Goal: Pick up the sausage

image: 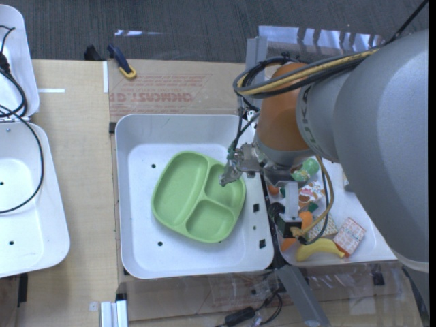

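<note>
Grey arm's claw (231,172) hovers over the green plate (194,199); its grip cannot be told. Sausage unidentifiable among cluttered right-bin toys (320,230); locate it before descending

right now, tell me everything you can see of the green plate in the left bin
The green plate is a pale green, matte, plastic-looking divided dish with three compartments and rounded corners. It lies flat, turned at an angle, on the floor of the left white bin. Nothing shows in its compartments. The gripper hangs over its upper right rim; contact cannot be told.
</note>
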{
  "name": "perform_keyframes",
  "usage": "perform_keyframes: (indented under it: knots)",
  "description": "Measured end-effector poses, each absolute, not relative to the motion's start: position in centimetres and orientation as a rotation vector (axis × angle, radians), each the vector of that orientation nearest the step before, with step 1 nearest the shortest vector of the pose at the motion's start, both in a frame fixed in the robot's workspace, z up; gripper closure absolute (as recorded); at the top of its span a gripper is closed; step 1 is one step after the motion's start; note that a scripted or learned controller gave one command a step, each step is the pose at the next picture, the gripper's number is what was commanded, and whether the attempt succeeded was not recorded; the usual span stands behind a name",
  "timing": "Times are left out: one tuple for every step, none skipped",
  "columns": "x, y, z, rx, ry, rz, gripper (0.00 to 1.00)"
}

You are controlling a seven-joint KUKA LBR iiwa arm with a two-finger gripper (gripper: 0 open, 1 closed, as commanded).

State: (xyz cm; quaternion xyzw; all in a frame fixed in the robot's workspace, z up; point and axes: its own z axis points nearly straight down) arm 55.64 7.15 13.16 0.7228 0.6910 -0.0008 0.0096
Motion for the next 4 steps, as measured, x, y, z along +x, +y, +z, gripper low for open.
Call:
perform_keyframes:
  knots:
    - [55.6, 7.1, 13.2, 2.257, 2.158, -0.003, 0.00]
    - [55.6, 7.6, 12.7, 2.122, 2.284, -0.021, 0.00]
    - [55.7, 5.2, 13.4, 2.145, 2.237, -0.052, 1.00]
    - [60.1, 9.0, 25.4, 2.708, 1.591, -0.009, 1.00]
